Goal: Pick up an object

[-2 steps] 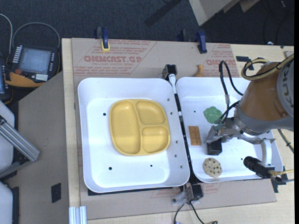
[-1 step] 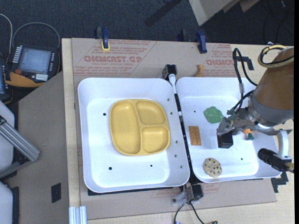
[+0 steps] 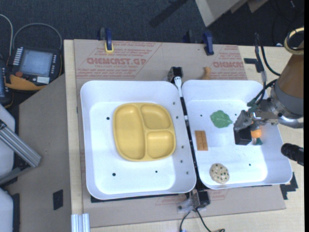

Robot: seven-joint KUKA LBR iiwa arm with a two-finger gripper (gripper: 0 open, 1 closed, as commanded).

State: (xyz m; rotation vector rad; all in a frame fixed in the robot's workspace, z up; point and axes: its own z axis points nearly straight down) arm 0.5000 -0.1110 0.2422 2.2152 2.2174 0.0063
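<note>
Dark carpet surrounds the bench (image 3: 72, 129), whose brown board carries everything; on it the left bin (image 3: 96, 168) holds only a yellow divided plate (image 3: 144, 131), lying flat and well apart from the arm (image 3: 294, 86), so it is a poor target.

The right bin (image 3: 270, 173) holds the likelier picks. The gripper (image 3: 251, 122) hangs low over its right half, and whether it is spread or pressed together I cannot tell, since the wrist covers it from above.

Nearest to it on the left is a green leaf-shaped piece (image 3: 221, 119), flat on the bin floor. A speckled round biscuit (image 3: 219, 173) lies near the front wall, and a thin brown slab (image 3: 201, 140) sits beside the wall shared with the other bin. A small orange bit (image 3: 256, 134) shows just beside the gripper, touching or almost touching it.

The step in hand looks like the descent onto one item, probably the orange bit. To do it well, the gripper should be centred over that piece before closing, come down until it nearly meets the bin floor, and close slowly; thin flat things such as the leaf and slab would likely slip, so the thicker item is the better choice.

Hard to make out: what the orange bit is, how much of it lies beneath the wrist, and whether anything is already pinched; the arm's upper part runs off the picture.
</note>
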